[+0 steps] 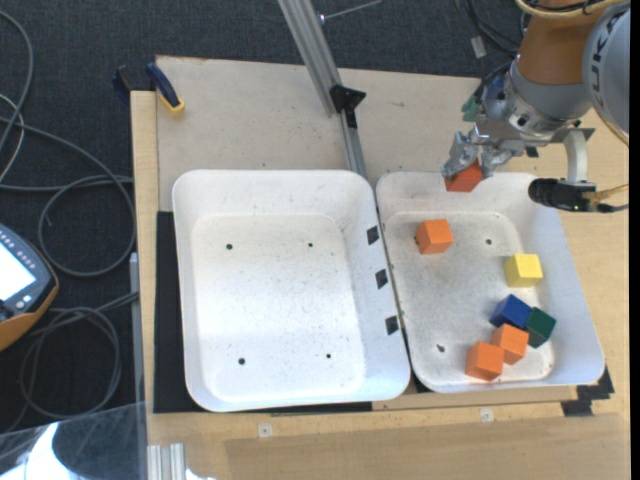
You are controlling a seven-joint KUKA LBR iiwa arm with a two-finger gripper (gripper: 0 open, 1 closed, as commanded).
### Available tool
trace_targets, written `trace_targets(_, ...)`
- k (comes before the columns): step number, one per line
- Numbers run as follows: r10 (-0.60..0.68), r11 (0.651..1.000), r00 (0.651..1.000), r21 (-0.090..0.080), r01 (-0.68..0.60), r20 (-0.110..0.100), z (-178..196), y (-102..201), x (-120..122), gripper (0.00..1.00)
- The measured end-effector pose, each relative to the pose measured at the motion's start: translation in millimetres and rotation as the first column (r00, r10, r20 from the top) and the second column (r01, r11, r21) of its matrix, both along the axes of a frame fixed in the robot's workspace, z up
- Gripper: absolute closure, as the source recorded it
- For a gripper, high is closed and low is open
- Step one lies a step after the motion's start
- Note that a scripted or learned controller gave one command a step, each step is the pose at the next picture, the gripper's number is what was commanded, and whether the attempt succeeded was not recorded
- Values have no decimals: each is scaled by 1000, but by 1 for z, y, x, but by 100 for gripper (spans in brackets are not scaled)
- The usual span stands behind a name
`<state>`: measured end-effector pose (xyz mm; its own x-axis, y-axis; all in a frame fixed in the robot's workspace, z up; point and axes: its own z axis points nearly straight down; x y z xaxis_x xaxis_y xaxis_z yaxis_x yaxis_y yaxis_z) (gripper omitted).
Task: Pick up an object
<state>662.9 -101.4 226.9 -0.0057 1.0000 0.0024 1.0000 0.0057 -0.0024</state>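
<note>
A: Open room, left to right?
B: Left bin point(200, 298) bare inside, a wide white floor with a few dark dots. Narrow seam to the right bin point(570, 298), three small black tabs along it. Bare bench point(240, 118) behind both bins, crossed by a grey rail point(315, 48) slanting down to the seam.

A: Contents of the right bin?
B: One orange block point(433, 236) alone near the back left, well apart from the rest. Yellow block point(524, 269) toward the right wall. Cluster at the front right: blue block point(511, 311) touching a green block point(541, 325), two more orange blocks point(498, 350) just in front, pressed together.

A: And the gripper?
B: Gripper point(466, 168) over the back rim of the right bin, closed narrow on a red block point(463, 179), lifted clear of the bin floor.

A: Anything hard to read?
B: Fingers mostly masked by the wrist housing and the block itself; only the tips around the block's top visible. Arm cut off at the top right. Green block half hidden behind the blue one. Front right corner of the bench partly cropped by black tape.
</note>
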Motion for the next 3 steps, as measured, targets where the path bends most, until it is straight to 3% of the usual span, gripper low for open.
trace_targets(2,0,1000,1000,0,0,0,0,101,7,100)
trace_targets(3,1,1000,1000,1,-1,2,11,158,-1,100)
